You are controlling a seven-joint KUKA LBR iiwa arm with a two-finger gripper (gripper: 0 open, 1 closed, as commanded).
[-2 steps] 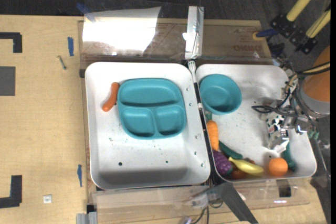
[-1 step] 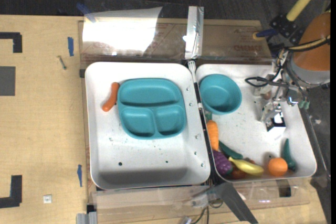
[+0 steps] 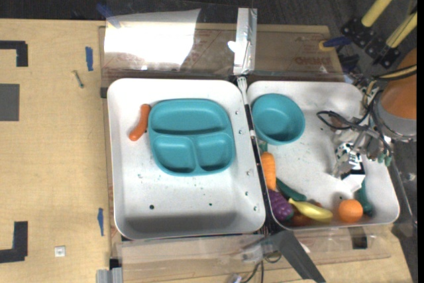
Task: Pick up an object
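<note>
Figure. The gripper (image 3: pixel 349 157) hung low over the right bin (image 3: pixel 318 91), at the right of the frame, above bare bin floor. The candidate objects lay along that bin's lower edge: an orange ball (image 3: pixel 350 210) just below the gripper, a banana (image 3: pixel 311 210), a bunch of grapes (image 3: pixel 281 207) and a carrot (image 3: pixel 268 170) toward the lower centre. A blue bowl (image 3: pixel 279 118) sat in the bin's upper left corner. In the left bin (image 3: pixel 132 209) lay a divided blue tray (image 3: pixel 192 136) with a second carrot (image 3: pixel 140 122) beside it.

Likely failures, as judged: a descent from this position would close on nothing, since no object lay directly beneath; the round ball could roll off on contact; the crowded fruit near the bin wall left little room for the fingers.

Whether the fingers were spread or clenched could not be told; cables and glare obscured them, and nothing was visibly between them.
</note>
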